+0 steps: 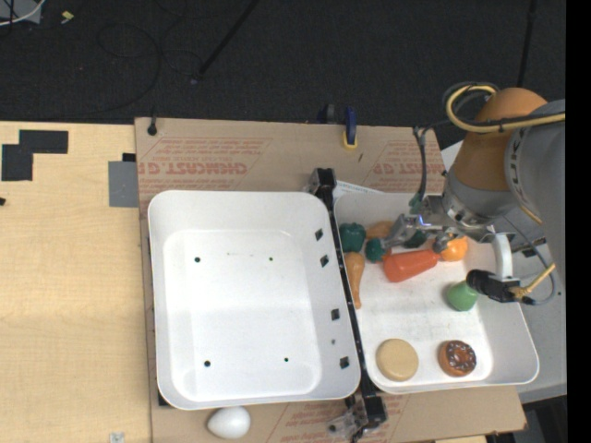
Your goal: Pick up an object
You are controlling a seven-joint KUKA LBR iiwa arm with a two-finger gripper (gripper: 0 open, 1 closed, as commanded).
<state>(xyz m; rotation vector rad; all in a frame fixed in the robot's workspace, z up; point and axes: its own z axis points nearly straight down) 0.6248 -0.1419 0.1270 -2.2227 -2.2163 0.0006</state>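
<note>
- Gripper (417, 232) sat low in the right bin (517, 363), at its back half, with the grey arm (517, 169) and orange band reaching in from the right.
- Couldn't tell whether it was spread or pressed together; the metal parts blurred into the clutter under it, and nothing was visibly pinched.
- Red-orange carrot-shaped toy (409, 265) lay just below the tool, tilted, wide end toward the right; touching or nearly touching it, couldn't resolve which.
- Small orange piece (453, 249) sat just right of that toy, under the wrist.
- Dark green toy (352, 237) was left of the tool near the divider, with a smaller green-and-orange bit (376, 248) between it and the gripper.
- Pale orange cone-like piece (355, 280) lay along the left wall of the right bin, below the dark green toy.
- Green ball-like toy (461, 295) sat right of centre, next to a black cable end.
- Tan round disc (398, 359) and brown sprinkled donut (457, 358) sat side by side at the front of the right bin, apart from each other.
- Left bin (175, 247) was beside it, sharing the black clip divider.
- White egg-shaped object (228, 422) lay outside on the board, just in front of the left bin.
</note>
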